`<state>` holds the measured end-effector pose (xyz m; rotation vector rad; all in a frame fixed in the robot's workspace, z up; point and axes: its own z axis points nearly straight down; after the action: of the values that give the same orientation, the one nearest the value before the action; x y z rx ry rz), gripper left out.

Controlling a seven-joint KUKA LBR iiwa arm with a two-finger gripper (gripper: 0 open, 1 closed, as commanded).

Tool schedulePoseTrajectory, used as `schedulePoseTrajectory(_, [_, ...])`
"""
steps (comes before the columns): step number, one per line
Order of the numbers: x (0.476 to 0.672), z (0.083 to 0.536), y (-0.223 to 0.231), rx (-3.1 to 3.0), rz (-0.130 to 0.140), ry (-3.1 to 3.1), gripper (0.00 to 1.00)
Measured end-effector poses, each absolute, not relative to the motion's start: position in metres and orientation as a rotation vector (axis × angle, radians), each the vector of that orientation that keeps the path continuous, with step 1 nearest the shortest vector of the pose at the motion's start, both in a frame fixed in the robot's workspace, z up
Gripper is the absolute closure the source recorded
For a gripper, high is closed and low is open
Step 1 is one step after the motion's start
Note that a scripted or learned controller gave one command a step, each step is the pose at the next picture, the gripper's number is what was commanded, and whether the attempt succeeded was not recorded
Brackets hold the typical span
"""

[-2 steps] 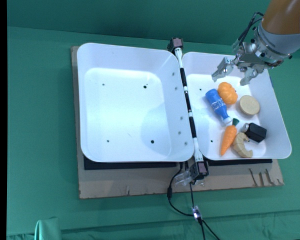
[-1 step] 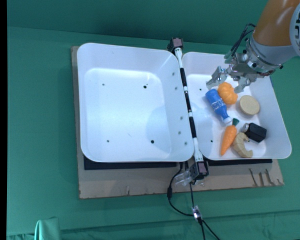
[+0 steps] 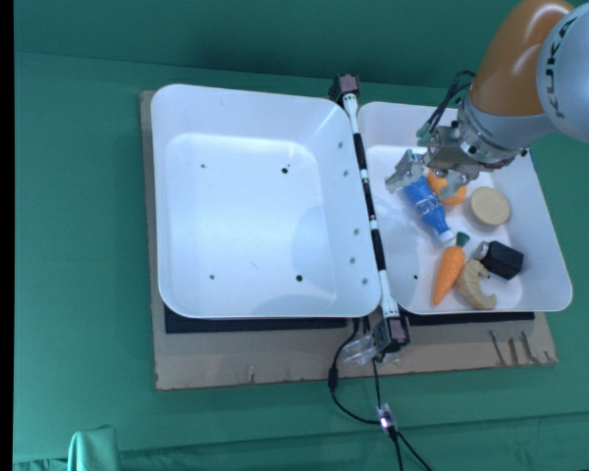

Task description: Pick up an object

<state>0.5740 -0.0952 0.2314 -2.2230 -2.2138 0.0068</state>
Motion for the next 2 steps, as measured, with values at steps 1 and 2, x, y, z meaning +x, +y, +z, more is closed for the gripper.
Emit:
schedulePoseTrajectory(1, [0.576, 0.185, -0.097, -2.229, -0.003, -2.219, 0.0])
schedulePoseTrajectory(2, [0.579, 0.199, -0.098, -2.239, -0.012, -2.223, 1.0])
